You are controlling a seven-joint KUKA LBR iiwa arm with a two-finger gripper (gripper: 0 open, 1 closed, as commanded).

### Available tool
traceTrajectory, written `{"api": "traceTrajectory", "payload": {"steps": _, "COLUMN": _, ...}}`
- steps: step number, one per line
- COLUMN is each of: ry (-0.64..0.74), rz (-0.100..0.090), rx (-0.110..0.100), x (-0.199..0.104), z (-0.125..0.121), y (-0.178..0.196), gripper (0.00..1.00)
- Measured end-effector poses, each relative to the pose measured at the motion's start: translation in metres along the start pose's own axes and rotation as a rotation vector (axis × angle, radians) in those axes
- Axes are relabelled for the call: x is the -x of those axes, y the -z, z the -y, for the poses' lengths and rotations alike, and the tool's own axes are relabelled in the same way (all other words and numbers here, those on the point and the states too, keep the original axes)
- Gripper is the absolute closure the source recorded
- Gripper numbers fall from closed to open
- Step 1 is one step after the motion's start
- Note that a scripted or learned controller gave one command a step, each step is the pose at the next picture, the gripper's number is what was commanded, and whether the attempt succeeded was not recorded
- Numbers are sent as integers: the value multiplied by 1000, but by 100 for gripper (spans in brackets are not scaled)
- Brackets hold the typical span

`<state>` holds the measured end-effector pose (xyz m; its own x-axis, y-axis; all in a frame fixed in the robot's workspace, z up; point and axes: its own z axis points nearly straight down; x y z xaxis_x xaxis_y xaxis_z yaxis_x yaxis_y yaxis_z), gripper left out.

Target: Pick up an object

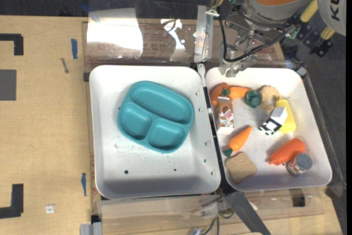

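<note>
We see the gripper (234, 67) at 12 o'clock over the right bin (316, 118), above its far rim; can't tell its opening; nothing visibly held; carrot (240, 138) lies near bin centre.

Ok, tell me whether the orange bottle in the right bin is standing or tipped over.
Tipped over: the orange bottle lies on its side on the right bin floor, near the front right corner.
</note>
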<state>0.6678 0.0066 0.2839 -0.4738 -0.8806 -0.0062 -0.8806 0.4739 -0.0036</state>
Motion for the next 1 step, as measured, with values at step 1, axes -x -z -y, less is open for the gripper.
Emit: {"api": "traceTrajectory", "payload": {"steps": 1, "ry": 163, "rz": -1, "rx": 2, "x": 5, "z": -3, "y": -16, "gripper": 100}}
